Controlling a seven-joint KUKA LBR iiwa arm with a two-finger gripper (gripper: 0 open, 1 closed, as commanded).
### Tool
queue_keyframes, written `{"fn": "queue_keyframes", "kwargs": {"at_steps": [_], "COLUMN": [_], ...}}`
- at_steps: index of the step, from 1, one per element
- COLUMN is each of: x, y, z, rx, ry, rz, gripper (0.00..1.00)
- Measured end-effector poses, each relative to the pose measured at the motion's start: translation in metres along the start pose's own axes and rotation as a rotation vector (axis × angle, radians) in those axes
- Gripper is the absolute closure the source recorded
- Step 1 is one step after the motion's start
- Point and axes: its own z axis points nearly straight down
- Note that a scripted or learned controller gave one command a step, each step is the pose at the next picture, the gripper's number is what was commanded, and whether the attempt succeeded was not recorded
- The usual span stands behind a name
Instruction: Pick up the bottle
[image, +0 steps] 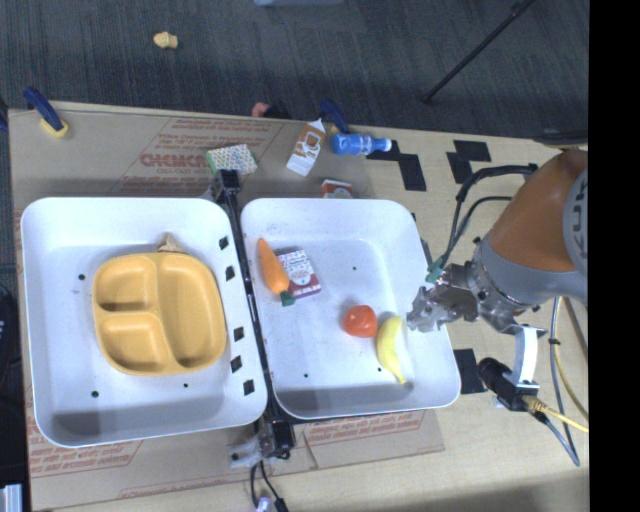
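Bottle (360, 145): blue, lying on its side on the counter (480, 460) behind the right bin (330, 205), outside both bins; well apart from the arm

Jaws (428, 312): at the right bin's right rim, just beside the banana (389, 348); I cannot tell whether they stand apart or together; I see nothing between them

Right bin: carrot (272, 265), small packet (299, 272), tomato (360, 320), banana

Left bin (60, 225): yellow tray (158, 310)

Risk 1: I judge a descent from here would catch the banana or rim, not the bottle; cause: wrong position

Risk 2: bottle may roll when touched; cause: it lies on its side

Risk 3: cartons (305, 150) near the bottle could be nudged
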Motion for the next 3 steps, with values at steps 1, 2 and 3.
{"fn": "queue_keyframes", "kwargs": {"at_steps": [1,2,3], "x": [0.006,-0.007,-0.007], "y": [-0.001,0.002,0.002], "z": [0.009,-0.001,0.009], "rx": [-0.001,-0.004,-0.002], "ry": [0.000,-0.002,0.000], "rz": [-0.440,-0.510,-0.829], "gripper": [1.00,1.00,1.00]}}
